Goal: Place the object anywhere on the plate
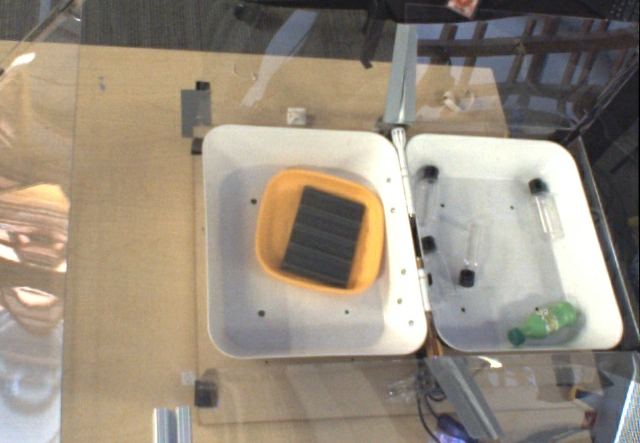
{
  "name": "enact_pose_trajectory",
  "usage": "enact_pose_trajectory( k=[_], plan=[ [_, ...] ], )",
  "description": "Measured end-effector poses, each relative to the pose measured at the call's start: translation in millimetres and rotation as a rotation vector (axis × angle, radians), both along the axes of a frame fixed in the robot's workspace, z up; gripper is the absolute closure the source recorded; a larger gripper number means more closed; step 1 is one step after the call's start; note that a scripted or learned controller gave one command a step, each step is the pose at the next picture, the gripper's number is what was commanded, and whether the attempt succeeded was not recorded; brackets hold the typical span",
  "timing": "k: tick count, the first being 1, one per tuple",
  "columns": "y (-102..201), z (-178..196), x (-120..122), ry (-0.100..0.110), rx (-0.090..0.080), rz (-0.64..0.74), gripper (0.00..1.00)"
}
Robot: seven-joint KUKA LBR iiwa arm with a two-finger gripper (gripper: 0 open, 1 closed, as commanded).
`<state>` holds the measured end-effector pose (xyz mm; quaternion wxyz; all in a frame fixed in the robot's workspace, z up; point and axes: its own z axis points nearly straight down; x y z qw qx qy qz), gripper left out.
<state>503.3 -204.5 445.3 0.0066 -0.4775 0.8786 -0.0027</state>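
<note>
Camera view: the claw's state cannot be told. A dark ribbed block (322, 236) lies flat on the orange plate (268, 231), slightly tilted and wholly within its rim. The plate sits mid-floor in the left bin (230, 321). The right bin (500, 156) holds clear black-capped tubes (545, 211) and, near its lower right corner, a green bottle (545, 322). Both bins rest touching on the tabletop (120, 231).
</note>
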Motion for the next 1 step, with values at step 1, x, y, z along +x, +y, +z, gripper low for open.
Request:
enact_pose_trajectory(
  k=[1],
  plan=[
    [0.0,-100.9,26.9,0.008,-0.001,0.041,1.0]
  ],
)
